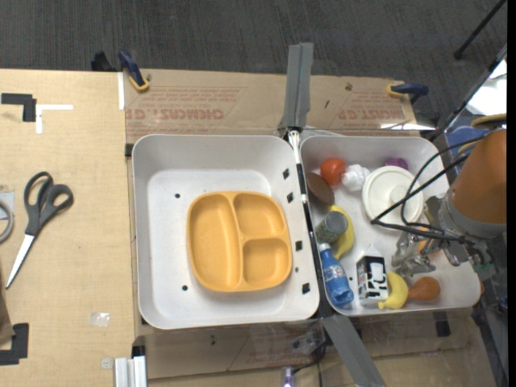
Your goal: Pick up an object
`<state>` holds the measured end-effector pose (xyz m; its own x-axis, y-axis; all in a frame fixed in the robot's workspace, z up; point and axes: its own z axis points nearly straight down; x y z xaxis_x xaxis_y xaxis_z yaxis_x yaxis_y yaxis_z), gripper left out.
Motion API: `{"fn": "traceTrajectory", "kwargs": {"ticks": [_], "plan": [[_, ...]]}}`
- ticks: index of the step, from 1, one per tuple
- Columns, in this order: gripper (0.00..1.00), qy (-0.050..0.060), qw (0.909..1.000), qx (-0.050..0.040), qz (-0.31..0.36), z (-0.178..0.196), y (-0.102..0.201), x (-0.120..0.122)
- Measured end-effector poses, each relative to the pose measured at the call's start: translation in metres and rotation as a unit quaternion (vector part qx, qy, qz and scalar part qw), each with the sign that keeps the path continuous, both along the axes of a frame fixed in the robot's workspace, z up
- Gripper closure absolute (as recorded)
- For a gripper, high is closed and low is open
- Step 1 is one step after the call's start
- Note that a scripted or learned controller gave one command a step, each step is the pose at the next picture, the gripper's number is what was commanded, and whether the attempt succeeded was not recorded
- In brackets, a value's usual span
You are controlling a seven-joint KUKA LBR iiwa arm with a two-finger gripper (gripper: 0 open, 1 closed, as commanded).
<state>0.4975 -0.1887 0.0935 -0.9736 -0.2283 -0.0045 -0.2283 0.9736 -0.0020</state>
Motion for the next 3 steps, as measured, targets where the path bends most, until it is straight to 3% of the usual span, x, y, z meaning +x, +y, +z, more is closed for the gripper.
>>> {"fn": "traceTrajectory", "kwargs": {"ticks": [1,2,3], "plan": [[1.0,0.0,0.9906,0.0008,-0.137,0.212,-0.007,0.008],[1.0,0.001,0.9979,0.0011,-0.065,0.086,-0.032,0.063],[1.0,-0.001,0.9886,0.0008,-0.15,0.014,-0.008,0.077]]}}
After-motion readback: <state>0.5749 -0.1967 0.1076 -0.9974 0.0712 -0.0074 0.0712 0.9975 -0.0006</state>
